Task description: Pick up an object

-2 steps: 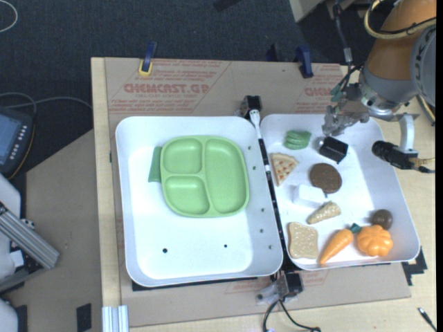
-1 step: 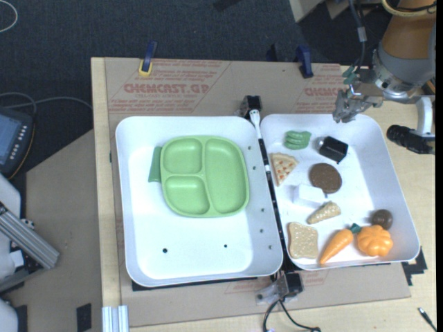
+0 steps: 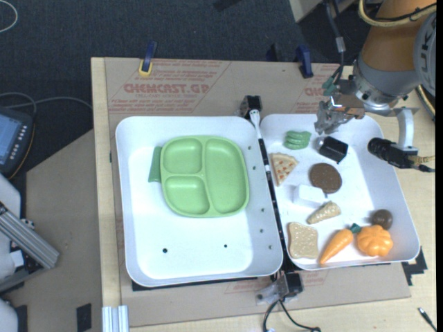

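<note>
Nearest cam: toast slice (image 3: 302,241), carrot (image 3: 337,245) and orange pumpkin (image 3: 374,241), lined up along near rim of right-hand bin (image 3: 363,196); carrot tip toward toast, green top against pumpkin. Just behind: small brown ball (image 3: 381,218) beside pumpkin, tan wedge (image 3: 323,213) past toast, white block (image 3: 309,194) at wedge's far end, touching or nearly so. Mid-bin: brown disc (image 3: 324,177), plus pizza slice (image 3: 282,166) close to bin's left wall. Far end: green round cookie (image 3: 297,140) and, just to its right, black block (image 3: 333,148), the thing closest to gripper (image 3: 331,120). Black block: small, boxy, dark all over w/ dull finish, markings too small to tell, turned at an angle to bin walls. Lying on white floor btwn green cookie and bin's right wall, just beyond brown disc, apart from both. Gripper directly above block in view, pointing down over far end of same bin; contact w/ block unclear, and open or closed, can't tell. Grey arm (image 3: 398,47) w/ orange band at upper right. Left-hand bin (image 3: 138,227): pale green divided plate (image 3: 205,175), three compartments, w/ darker green flat piece (image 3: 154,164) sticking out from under its left edge. Both bins side by side on brown-topped table (image 3: 208,81).
</note>
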Controlling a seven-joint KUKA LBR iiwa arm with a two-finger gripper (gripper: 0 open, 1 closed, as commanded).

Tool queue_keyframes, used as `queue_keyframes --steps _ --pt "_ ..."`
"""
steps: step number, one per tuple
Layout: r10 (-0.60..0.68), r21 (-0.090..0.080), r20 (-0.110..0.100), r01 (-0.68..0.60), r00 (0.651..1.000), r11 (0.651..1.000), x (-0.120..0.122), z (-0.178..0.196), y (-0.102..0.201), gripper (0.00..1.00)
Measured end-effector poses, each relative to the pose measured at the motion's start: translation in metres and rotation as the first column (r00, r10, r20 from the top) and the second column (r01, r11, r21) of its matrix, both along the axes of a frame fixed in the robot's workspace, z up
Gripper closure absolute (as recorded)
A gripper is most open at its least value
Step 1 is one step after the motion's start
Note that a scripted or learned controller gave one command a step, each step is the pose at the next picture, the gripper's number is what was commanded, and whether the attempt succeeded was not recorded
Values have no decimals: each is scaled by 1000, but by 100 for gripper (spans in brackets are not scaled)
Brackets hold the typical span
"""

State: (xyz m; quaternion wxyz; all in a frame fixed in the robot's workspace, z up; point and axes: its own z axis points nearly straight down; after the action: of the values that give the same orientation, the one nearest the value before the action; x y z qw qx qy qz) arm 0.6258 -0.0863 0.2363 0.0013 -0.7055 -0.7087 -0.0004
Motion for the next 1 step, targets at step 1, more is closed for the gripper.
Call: queue_keyframes --steps 1 --pt "-2 -1 -2 2 1000 1000 -14 -15 27 100"
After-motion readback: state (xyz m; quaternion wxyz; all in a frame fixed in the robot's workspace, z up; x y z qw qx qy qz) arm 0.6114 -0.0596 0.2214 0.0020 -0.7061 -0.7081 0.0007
